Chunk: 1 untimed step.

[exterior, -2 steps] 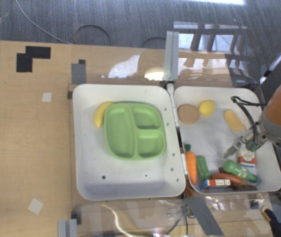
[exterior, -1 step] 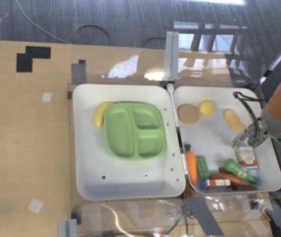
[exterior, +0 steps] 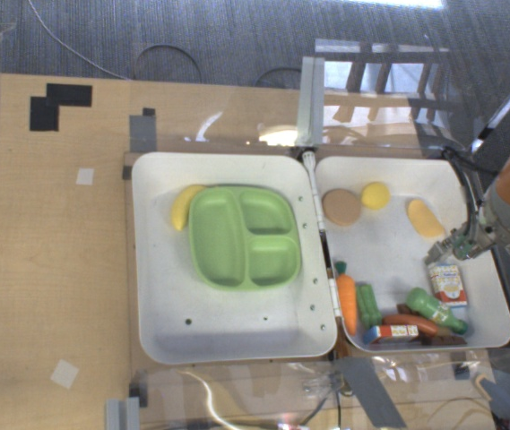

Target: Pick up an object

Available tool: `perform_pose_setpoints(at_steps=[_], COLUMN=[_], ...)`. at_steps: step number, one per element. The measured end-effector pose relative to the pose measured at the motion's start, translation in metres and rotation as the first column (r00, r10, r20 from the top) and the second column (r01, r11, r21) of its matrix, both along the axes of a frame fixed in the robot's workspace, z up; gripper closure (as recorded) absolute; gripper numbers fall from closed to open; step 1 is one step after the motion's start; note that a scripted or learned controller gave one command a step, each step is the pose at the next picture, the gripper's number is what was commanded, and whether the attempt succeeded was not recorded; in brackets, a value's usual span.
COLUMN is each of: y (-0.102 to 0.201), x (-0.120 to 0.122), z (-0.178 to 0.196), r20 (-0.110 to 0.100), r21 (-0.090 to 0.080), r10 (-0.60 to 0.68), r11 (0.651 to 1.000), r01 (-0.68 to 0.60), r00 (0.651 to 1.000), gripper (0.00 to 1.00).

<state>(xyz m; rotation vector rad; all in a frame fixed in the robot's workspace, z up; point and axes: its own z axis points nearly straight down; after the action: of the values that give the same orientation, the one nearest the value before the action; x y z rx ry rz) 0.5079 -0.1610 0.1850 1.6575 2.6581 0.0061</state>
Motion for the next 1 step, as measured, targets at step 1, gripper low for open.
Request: perform_pose_setpoints(at_steps=[1], y=[0.1103], x=[0.0572], z=[0.0403], r20=[-0.001], r21=[0.005], r10=[-0.064], r11=[0.998], r01=[0.064], r00=[0.998], gripper=[1.00])
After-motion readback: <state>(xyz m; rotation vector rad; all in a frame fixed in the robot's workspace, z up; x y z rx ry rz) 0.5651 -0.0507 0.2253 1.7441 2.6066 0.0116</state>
